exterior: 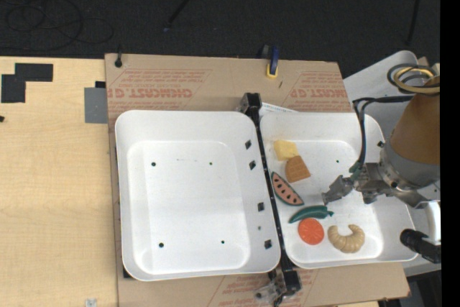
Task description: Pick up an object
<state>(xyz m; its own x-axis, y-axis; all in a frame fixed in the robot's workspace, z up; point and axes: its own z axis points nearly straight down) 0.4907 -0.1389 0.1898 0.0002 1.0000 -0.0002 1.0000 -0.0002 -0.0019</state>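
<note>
- Since the task names no particular thing, the choice comes down to what lies nearest the hand, which hangs low over the right bin in the lower right of the frame, its tip aimed toward the left and a little down.
- The green pepper lies just below and left of that tip, nearer than anything else; its long axis runs almost level across the frame, the thick end toward the hand, the thin end toward the divider between the bins.
- Further down sit the orange-red ball and, to its right, the croissant, curled like an arch with both ends pointing down; it lies below the hand, a little to the right.
- Up and to the left are the yellow block, the brown wedge just under it, and the melon slice slanting down to the right near the divider.
- I judge the pepper the likeliest pick: a short drop down-left, fingers set across its narrow width.
- I cannot tell how far the hand is parted; from here it reads as one dark grey wedge, and nothing shows between its fingers.
- The wrist and cabling crowd together behind it, and the arm is cut off at the right edge.
- The left bin plays no part.
</note>
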